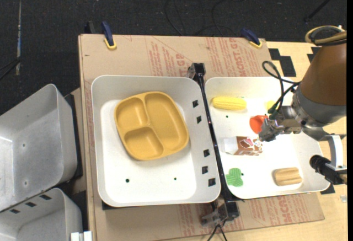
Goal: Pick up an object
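**Hand poised in the right bin, nearest things just to its left**

Taking the right bin (309, 189) as the landmark and reading across from the left: well outside it, in the neighbouring left bin (107, 179), lies a yellow divided plate (150, 124), far from the arm and out of the question for this move. Inside the right bin, a yellow corn cob (229, 103) lies near its upper left corner, long axis running left to right. Below that, about the middle of the bin's left half, sits a brown-and-white packet (247, 146); a small green toy (235, 177) rests near the lower left edge. An orange-red piece (257, 123) lies right of the corn, and the hand (268, 130) hangs just beside it, over the bin's centre. Whether that hand is spread or closed I cannot tell; nothing visibly sits in it. A tan bread-like block (287, 177) lies toward the bin's lower right, long axis left to right.

The likeliest targets, I judge, are the orange-red piece touching the hand's left side, or the packet just down-left of it. Either calls for a short shift leftward, then a descent.
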Tool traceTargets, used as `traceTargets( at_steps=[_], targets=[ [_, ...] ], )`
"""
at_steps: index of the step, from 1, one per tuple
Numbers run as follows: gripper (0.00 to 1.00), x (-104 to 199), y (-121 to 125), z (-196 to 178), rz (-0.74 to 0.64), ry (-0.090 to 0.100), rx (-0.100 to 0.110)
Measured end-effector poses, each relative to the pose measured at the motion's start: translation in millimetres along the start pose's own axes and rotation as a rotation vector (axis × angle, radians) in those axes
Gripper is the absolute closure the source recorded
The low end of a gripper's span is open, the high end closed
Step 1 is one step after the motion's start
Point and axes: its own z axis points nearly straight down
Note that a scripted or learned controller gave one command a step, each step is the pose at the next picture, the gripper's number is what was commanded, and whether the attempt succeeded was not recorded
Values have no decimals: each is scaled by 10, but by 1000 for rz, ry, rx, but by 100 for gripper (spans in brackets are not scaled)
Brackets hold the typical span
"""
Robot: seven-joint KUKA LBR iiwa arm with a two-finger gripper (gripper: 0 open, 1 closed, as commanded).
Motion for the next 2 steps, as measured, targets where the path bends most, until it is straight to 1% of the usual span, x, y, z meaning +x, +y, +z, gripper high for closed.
traceTargets(
  at_steps=[1, 2],
  targets=[
    [100, 452, 192, -91, -4, 2, 1],
    [100, 921, 439, 29, -4, 1, 2]
  ],
)
